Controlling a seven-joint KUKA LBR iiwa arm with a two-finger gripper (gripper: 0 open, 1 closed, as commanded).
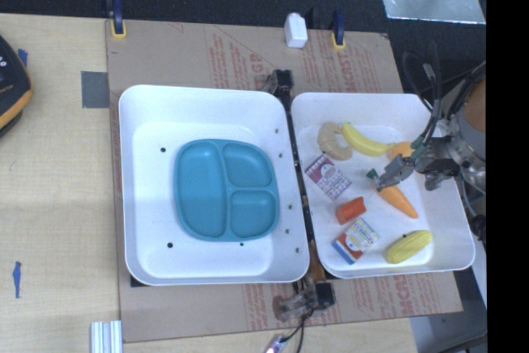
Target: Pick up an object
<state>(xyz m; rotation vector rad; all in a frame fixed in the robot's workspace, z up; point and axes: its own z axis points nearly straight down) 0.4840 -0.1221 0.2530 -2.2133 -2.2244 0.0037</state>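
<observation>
The right bin [463,260] holds several toy foods. An orange carrot [399,201] lies at its middle right. My gripper [407,178] hangs open just above the carrot's upper end, one dark finger [387,174] reaching left and the other on the right. Nothing sits between the fingers. Nearby lie a yellow banana [364,141], a beige biscuit [334,141], a pink-and-white packet [326,177], a red block [350,209], a small carton [357,240] and a yellow corn cob [408,246]. A small orange piece [401,149] shows partly beside the arm.
The left bin [132,178] holds a blue divided plate [227,188]. Clamps [116,15] pin the cardboard sheet at the back, and a white block [295,30] stands there. A black-and-yellow device [11,83] lies at the far left of the bench.
</observation>
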